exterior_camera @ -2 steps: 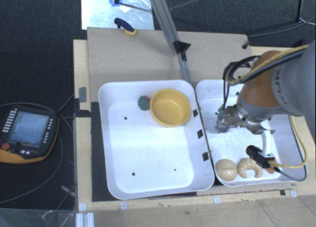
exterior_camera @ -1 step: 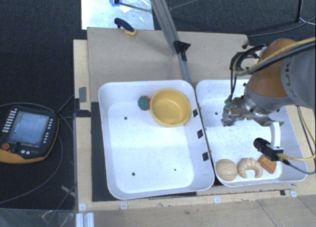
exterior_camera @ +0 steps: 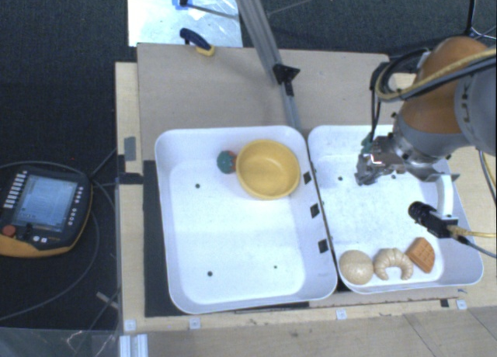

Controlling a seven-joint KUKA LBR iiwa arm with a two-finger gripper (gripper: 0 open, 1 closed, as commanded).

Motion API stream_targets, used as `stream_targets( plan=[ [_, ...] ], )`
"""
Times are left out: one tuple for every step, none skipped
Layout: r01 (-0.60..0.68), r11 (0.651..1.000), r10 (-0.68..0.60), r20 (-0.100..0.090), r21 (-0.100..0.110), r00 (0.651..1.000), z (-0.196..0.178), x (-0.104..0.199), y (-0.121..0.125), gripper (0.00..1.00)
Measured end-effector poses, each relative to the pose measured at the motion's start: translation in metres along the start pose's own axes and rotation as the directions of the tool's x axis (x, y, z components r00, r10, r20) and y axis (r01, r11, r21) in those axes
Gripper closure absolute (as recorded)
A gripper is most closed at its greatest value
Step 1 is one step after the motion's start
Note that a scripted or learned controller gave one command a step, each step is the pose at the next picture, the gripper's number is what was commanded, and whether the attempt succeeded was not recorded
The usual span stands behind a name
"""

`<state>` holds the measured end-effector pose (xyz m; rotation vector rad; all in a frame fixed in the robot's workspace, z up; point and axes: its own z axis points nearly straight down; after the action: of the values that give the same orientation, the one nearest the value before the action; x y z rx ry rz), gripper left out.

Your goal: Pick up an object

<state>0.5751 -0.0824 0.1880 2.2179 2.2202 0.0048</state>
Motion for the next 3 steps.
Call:
stream_targets(
  plan=[
    [0.000,1.000,0.000,0.000,-0.001,1.000,-0.061,0.006,-0.002,1.00],
    [0.000,1.000,0.000,0.000,-0.001,1.000,-0.110,0.006,-0.001,1.00],
    [0.004,1.000,-0.004,-0.001,0.005,1.000,-0.087,0.061,-0.006,1.00]
  ],
)
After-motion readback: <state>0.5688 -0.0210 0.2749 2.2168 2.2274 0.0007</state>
